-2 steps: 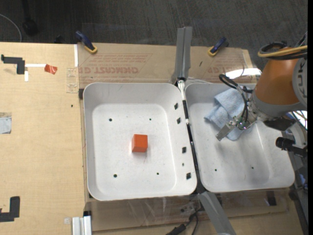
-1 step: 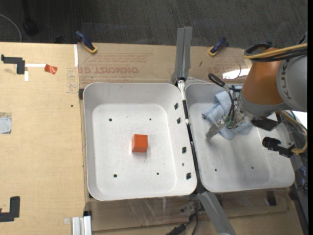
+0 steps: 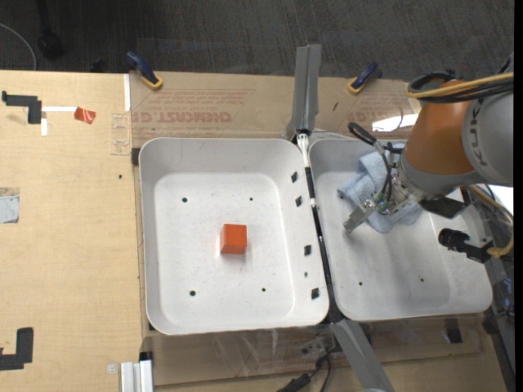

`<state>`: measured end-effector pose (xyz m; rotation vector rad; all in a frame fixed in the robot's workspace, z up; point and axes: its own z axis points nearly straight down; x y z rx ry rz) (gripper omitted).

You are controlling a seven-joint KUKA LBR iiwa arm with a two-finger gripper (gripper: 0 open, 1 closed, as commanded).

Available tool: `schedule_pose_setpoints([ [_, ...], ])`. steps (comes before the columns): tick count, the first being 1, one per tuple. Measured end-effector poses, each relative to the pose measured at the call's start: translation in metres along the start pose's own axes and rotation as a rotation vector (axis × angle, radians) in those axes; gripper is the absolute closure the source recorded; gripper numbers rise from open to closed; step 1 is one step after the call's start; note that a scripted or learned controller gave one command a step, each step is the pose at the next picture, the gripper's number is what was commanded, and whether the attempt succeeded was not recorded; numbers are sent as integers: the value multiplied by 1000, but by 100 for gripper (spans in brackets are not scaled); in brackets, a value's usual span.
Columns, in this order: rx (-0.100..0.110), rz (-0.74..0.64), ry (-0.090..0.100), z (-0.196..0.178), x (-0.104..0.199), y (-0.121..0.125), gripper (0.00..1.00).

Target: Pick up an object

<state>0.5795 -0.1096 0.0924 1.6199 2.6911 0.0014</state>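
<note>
Broadly, a brown cardboard-topped bench [image 3: 65, 243] carries two shallow white plastic bins with rounded corners. The left bin [image 3: 163, 292] holds a small orange-red cube [image 3: 234, 239], matte and sharp-edged, near its middle. The right bin [image 3: 409, 288] holds a crumpled pale blue cloth [image 3: 365, 178], soft and folded, toward its upper half. The grey arm [image 3: 458, 137], with its smooth orange band, reaches in from the right and hides part of the cloth. Its gripper [image 3: 381, 207] sits low over the cloth; wires and metal parts clutter it, and its state is impossible to make out.
</note>
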Motion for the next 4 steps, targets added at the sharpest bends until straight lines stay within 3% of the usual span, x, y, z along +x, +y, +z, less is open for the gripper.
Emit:
schedule_pose_setpoints([
  [1, -1, -268, -2, -100, 31, 14, 0],
  [2, -4, -231, -5, -2, -12, 47, 0],
  [3, -6, -227, -7, -11, -14, 47, 100],
  [4, 0, 3, -3, -99, -16, 76, 100],
])
